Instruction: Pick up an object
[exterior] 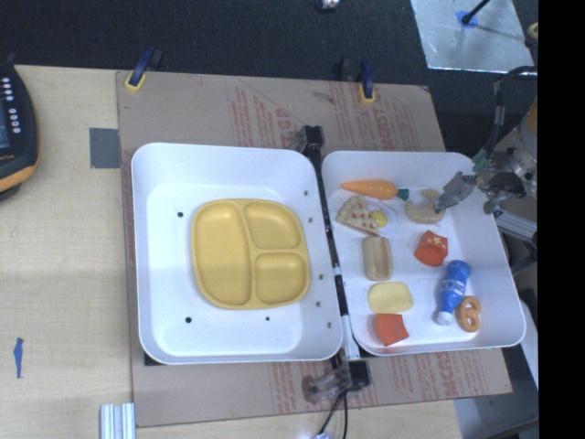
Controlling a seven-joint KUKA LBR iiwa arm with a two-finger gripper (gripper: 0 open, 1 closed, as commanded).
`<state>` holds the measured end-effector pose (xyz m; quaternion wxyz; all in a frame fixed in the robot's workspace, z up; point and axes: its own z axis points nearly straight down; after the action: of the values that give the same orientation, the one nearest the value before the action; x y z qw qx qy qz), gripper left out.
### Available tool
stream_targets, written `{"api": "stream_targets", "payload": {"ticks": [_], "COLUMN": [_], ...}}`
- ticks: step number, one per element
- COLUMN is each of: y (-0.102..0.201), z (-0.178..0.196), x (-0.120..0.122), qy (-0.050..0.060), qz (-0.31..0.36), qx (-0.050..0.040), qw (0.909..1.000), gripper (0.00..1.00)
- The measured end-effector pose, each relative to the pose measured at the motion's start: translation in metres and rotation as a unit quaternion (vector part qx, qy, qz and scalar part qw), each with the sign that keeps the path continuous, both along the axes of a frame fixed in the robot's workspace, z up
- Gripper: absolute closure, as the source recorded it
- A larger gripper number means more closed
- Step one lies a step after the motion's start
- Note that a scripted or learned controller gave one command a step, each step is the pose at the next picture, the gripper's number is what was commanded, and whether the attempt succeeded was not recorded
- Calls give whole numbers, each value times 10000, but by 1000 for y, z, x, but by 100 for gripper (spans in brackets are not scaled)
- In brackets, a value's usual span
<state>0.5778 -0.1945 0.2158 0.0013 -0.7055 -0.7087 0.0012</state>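
My gripper [473, 198] hangs over the right side of the right bin [498, 245], open, with nothing between its fingers. Its left finger [452, 192] points down toward a tan lumpy object [421, 211] and ends just beside it. Further left in this bin lie an orange carrot [370, 188], a pizza slice [359, 216] and a tan bread piece [377, 257]. Below the gripper are a red pepper [431, 248], a blue bottle [451, 291], a pretzel [469, 314], a yellow piece [390, 296] and a red block [390, 328].
The left bin [155, 245] holds a yellow divided plate [249, 251]. Both bins rest on a cardboard sheet [228, 108] clamped at the back. A black and orange pendant [11, 126] sits at the bench's left edge.
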Motion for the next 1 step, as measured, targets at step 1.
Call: {"api": "stream_targets", "payload": {"ticks": [1], "y": [68], "z": [-72], "x": [-63], "qy": [65], "qz": [22], "qx": [33], "qw": [10000], "gripper": [0]}}
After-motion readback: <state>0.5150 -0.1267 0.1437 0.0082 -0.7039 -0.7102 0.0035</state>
